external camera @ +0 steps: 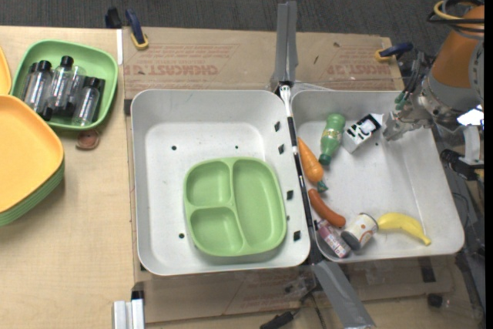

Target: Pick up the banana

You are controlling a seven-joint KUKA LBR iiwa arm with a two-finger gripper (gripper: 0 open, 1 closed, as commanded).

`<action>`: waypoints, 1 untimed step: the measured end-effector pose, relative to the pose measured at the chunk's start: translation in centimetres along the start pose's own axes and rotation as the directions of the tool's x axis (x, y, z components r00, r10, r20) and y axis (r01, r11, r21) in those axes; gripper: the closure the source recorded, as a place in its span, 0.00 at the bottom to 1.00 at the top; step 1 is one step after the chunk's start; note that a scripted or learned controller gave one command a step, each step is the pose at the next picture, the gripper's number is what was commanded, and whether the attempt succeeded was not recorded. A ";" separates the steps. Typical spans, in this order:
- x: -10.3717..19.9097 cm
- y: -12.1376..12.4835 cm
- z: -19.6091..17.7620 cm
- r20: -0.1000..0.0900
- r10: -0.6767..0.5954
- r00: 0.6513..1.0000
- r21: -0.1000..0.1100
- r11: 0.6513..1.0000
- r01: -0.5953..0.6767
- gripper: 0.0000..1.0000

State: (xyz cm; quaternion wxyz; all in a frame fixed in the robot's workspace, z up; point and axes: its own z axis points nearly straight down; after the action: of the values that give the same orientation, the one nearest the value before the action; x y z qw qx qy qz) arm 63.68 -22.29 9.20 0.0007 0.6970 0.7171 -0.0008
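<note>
The yellow banana (404,226) lies flat on the floor of the right bin (431,166), near its front right corner. My gripper (397,124) hangs over the back right part of that bin, well behind the banana and apart from it. A small black and white object (360,130) rests just left of the gripper. Nothing can be seen held by the gripper.
A green bottle (331,136), a carrot (310,159), a red sausage (325,208) and a small can (360,229) lie along the right bin's left side and front. The left bin (154,166) holds a green divided tray (235,206). Bottles and orange plates sit far left.
</note>
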 end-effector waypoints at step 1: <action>0.1 -2.2 -6.3 0.001 0.527 0.850 0.002 0.850 -0.527 1.00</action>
State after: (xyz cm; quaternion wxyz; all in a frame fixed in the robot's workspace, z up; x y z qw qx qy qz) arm 61.43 -22.22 15.55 0.0002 0.8668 0.4987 -0.0013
